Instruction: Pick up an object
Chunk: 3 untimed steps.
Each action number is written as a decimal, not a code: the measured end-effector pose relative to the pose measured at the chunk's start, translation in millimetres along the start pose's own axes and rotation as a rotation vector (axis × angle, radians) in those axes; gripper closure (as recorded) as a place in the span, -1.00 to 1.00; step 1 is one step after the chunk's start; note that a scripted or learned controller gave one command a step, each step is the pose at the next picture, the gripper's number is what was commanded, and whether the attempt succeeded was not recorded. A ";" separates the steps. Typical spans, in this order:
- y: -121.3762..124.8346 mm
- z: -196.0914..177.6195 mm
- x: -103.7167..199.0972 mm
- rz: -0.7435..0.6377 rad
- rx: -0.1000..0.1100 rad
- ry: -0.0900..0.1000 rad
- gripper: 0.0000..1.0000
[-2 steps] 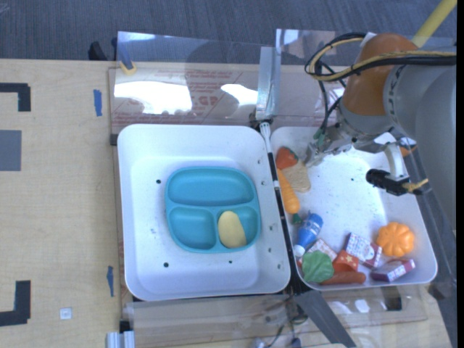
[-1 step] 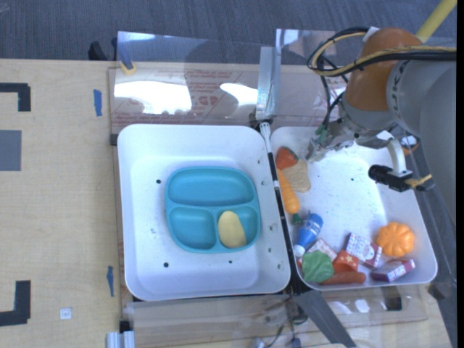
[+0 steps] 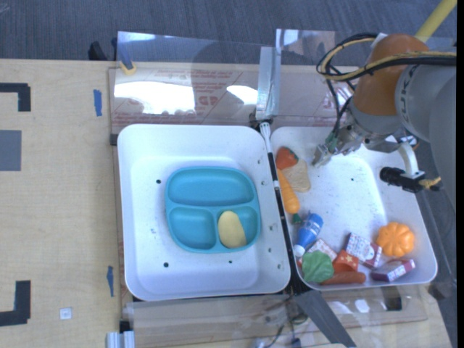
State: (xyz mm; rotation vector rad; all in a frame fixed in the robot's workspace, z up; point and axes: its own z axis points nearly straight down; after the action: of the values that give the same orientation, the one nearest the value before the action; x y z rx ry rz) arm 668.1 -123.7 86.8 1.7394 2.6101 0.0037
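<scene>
Grey arm (image 3: 428,100) from the right — orange-banded wrist bent down, gripper (image 3: 330,148) low.

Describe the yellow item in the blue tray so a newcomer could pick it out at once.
Start at the left white bin, which holds a blue divided tray. In that tray's lower right compartment lies the yellow lemon-shaped toy, a smooth pale oval. It sits alone in this bin, whereas the other toys are crowded into the right bin.

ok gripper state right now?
gripper: cannot be told; it hangs over the right bin's far end, nothing visibly held.
</scene>
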 end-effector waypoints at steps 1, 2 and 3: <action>2.3 -12.7 -0.3 -0.001 -0.007 -0.004 1.00; -18.1 -0.1 -24.8 -0.326 0.002 0.001 1.00; -65.5 -1.4 3.7 -0.245 -0.001 0.000 1.00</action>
State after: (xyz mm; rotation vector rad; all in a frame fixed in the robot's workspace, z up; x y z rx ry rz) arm 606.2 -145.5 87.9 1.4078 2.8026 0.0040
